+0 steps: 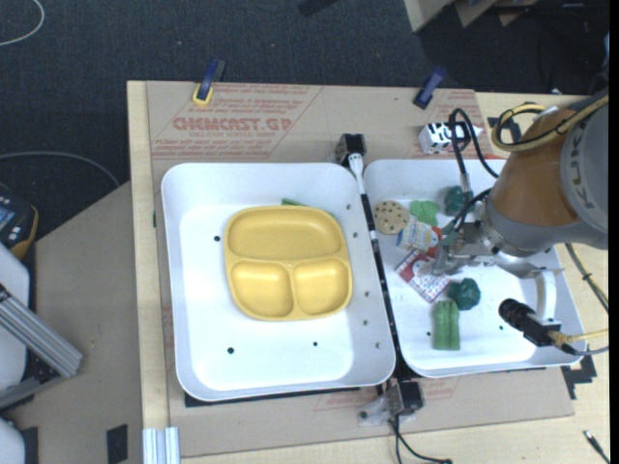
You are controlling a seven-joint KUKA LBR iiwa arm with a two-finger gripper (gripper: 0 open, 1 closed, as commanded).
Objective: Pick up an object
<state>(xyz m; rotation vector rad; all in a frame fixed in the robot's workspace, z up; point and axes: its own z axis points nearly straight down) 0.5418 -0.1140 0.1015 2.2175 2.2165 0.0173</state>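
the left bin point(193, 288) holds a yellow divided tray point(287, 261), a green scrap point(293, 202) peeking out behind it. in the right bin point(484, 356) lie a round cookie point(389, 217), a red-and-white packet point(418, 276), a green block point(445, 325) and a teal lump point(466, 292). the pincer point(448, 256) sits low over the packet; whether it grips anything cannot be told.

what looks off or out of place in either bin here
Mostly nothing. One oddity: a green thing pokes out from under the far edge of the yellow divided plate in the left bin, mostly hidden. The right bin's small items lie jumbled together near the end effector.
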